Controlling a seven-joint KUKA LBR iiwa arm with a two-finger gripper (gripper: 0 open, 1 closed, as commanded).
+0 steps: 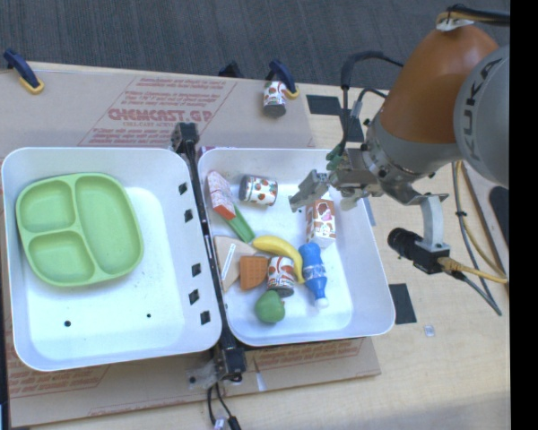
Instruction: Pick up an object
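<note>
Cardboard-topped bench (pixel 161 106), grey carpet (pixel 161 16) beyond

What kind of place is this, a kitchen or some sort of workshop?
Most likely a robot lab bench, not a kitchen. The arm reaches over two white bins; the food, like the banana, looks like toys; and cardboard is clamped down beneath, with cables alongside.

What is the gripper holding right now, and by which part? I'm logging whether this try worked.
Nothing that can be seen. The gripper hangs over the right bin, just above the small carton, with no object between its fingers.
</note>
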